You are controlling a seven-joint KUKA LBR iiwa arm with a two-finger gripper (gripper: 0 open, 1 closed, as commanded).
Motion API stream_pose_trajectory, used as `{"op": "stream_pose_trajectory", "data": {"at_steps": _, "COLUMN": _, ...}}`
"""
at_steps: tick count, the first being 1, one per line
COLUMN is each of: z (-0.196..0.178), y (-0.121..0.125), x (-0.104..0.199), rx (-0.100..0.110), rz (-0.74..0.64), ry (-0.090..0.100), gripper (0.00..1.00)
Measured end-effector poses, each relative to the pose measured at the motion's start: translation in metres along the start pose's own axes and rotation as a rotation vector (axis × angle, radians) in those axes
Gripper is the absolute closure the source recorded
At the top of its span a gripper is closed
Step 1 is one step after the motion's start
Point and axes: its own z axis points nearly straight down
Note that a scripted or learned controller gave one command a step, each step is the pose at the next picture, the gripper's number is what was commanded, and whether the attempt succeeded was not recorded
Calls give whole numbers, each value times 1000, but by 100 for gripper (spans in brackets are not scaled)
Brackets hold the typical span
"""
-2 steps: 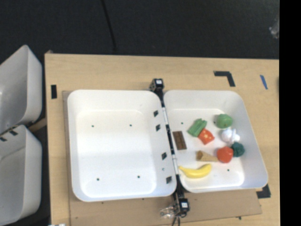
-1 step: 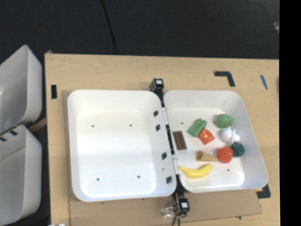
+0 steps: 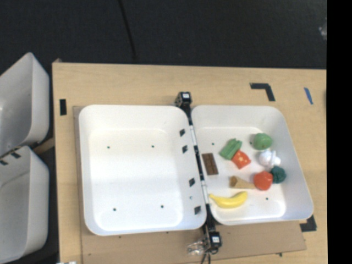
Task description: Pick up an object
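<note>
Yellow toy banana (image 3: 229, 200), near the front wall of the right bin (image 3: 297, 164), lies apart from the rest and looks like the easiest pick.
Smooth, curved plastic: best pinched from above, across its narrow middle. The red ball (image 3: 263, 181), dark green lump (image 3: 278, 174) and white lump (image 3: 268, 159) crowd together, rounded and slip-prone. The flat brown bar (image 3: 209, 163) offers little height.

Right bin (image 3: 291, 202) holds banana (image 3: 229, 200), maybe tomato (image 3: 263, 181).
</note>
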Motion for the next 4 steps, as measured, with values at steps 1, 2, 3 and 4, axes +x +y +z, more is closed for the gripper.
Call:
{"op": "stream_pose_trajectory", "data": {"at_steps": 1, "z": 0, "y": 0, "x": 0, "rx": 0, "rz": -1, "ry": 0, "gripper": 100}}
{"op": "stream_pose_trajectory", "data": {"at_steps": 2, "z": 0, "y": 0, "x": 0, "rx": 0, "rz": -2, "ry": 0, "gripper": 100}}
{"op": "stream_pose_trajectory", "data": {"at_steps": 3, "z": 0, "y": 0, "x": 0, "rx": 0, "rz": -2, "ry": 0, "gripper": 100}}
{"op": "stream_pose_trajectory", "data": {"at_steps": 4, "z": 0, "y": 0, "x": 0, "rx": 0, "rz": -3, "ry": 0, "gripper": 100}}
